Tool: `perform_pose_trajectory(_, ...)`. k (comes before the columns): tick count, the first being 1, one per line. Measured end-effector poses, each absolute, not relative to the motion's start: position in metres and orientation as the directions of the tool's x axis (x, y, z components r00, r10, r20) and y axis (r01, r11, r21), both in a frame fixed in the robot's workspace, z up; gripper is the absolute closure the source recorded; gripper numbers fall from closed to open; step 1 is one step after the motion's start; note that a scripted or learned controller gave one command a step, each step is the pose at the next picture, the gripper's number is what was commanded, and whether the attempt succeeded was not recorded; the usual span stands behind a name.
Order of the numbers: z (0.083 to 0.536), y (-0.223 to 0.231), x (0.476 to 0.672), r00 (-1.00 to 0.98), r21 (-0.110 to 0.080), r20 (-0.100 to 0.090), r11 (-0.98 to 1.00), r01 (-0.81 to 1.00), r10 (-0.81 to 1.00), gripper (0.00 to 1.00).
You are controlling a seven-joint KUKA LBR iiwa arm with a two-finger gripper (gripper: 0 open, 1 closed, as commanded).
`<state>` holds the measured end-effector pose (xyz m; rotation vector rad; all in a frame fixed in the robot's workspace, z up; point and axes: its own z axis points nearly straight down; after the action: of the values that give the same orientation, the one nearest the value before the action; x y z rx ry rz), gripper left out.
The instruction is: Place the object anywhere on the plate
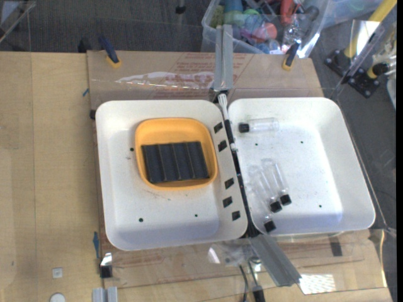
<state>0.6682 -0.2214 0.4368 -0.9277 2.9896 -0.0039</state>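
Black ribbed block (175,162) flat on orange plate (171,125)

My workplace: robotics lab. Plywood desk (38,168), two white bins (164,231) clamped side by side, clear tub of assorted test objects (271,8) behind.

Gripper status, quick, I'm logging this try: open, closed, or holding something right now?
Gripper: cannot be told.
The black ridged block lies on the orange plate, with nothing gripping it.

A light wooden bench (44,168) is carrying two shallow white plastic bins, the left bin (119,222) and right bin (327,131) sitting side by side, touching.
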Motion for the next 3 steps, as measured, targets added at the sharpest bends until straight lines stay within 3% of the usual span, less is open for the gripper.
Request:
perform_pose_trajectory(1, 0.4364, -0.2212, 0.6683, -0.56, -0.008, -0.008, 0.561, -0.828, -0.828, 1.0)
perform_pose_trajectory(2, 0.4361, -0.2212, 0.6682, -0.298, -0.009, -0.006, 0.298, -0.955, -0.955, 1.0)
perform_pose_trajectory(3, 0.4357, -0.2212, 0.6681, 0.084, -0.008, -0.004, -0.084, -0.996, -0.996, 1.0)
